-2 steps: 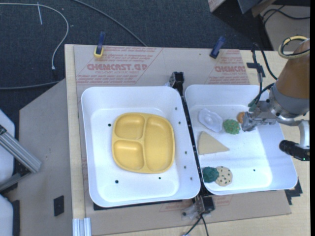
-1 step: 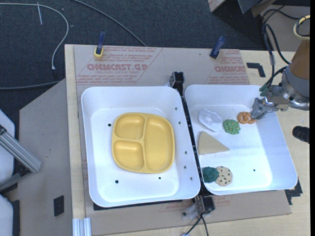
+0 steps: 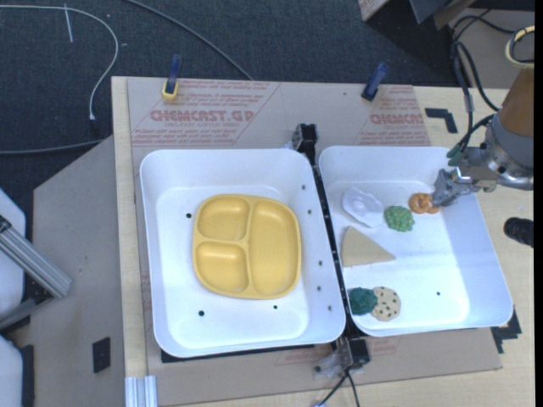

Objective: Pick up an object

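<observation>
The bench point(image 3: 212, 100) is a flat sheet of pale board with red printed lettering, held at its far edge by two blue clamps point(image 3: 173, 73). On it sit two shallow white bins of smooth moulded plastic with rounded corners, side by side and touching along a black joint. The left bin point(image 3: 170, 312) holds a glossy yellow divided plate point(image 3: 248, 246), a rounded rectangle with three compartments, lying flat near the bin's middle.

The right bin point(image 3: 484, 261) holds small toy food pieces. A tan wedge point(image 3: 363, 248), flat and triangular, lies near the bin's left wall. Beyond it sits a white, lumpy moulded piece point(image 3: 362, 204). Just beside that is a knobbly green broccoli-like piece point(image 3: 399, 219). At the near edge a round beige cookie point(image 3: 386, 303) with dark specks touches a darker teal, bumpy piece point(image 3: 362, 298).

The grey arm point(image 3: 517, 134) comes in from the right, and its gripper point(image 3: 443, 192) hangs over the far right part of the right bin. A small orange, rounded object point(image 3: 422, 203) lies at the gripper's tip, touching or very nearly touching it on its left side, just beside the green piece. Whether the gripper is released or clenched, I cannot tell, nor whether it grasps the orange object.
</observation>
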Robot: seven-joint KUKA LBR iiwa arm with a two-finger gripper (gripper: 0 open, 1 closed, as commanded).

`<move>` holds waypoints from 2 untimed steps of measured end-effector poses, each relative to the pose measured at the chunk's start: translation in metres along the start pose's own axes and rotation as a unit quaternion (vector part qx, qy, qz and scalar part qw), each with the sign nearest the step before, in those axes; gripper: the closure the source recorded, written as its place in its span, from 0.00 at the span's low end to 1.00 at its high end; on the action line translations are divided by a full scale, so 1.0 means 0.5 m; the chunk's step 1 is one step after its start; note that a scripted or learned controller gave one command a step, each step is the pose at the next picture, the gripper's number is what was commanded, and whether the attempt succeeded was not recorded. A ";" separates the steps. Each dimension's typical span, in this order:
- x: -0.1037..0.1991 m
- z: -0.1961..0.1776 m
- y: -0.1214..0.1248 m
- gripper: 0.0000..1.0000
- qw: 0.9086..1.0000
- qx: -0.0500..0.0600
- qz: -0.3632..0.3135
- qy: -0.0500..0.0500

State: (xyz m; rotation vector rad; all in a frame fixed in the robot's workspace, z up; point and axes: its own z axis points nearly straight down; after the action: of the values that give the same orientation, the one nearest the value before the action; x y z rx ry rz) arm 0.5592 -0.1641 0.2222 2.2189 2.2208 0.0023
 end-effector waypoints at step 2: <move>0.202 0.003 -0.053 1.00 1.000 0.003 -0.001 0.002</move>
State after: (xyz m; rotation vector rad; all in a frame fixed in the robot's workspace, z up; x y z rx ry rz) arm 0.5325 -0.0631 0.2204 2.2205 2.2284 0.0000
